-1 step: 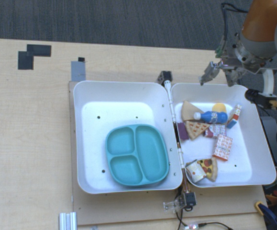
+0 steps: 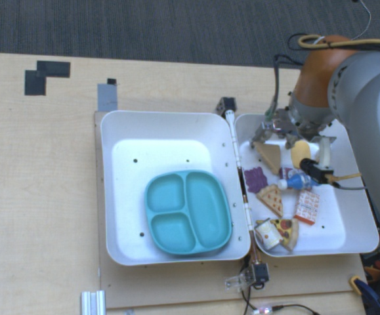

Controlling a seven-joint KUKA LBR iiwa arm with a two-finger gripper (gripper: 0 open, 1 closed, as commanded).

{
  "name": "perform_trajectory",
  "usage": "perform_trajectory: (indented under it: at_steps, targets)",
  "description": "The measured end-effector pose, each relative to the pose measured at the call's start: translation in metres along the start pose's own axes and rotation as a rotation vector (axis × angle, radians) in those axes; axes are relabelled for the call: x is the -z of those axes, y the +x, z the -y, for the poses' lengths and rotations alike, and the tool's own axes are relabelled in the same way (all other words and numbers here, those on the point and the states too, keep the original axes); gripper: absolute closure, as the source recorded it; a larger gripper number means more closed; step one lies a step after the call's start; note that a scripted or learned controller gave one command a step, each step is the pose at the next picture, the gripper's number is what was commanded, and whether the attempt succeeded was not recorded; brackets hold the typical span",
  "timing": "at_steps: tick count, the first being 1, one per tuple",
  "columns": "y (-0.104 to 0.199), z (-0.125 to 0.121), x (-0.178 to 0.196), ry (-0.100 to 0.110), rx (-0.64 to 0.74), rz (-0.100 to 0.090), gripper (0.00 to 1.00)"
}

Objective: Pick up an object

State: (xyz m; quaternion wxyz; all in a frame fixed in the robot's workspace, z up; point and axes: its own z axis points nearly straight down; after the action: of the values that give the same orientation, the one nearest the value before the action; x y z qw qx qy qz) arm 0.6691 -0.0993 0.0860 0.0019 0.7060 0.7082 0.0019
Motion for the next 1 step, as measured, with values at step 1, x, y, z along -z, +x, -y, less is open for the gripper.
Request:
perform_trajectory:
  at_steps: [1]
  targets:
    - [-0.0002, 0.0705, 0.001, 0.001, -0.001, 0.0, 0.0]
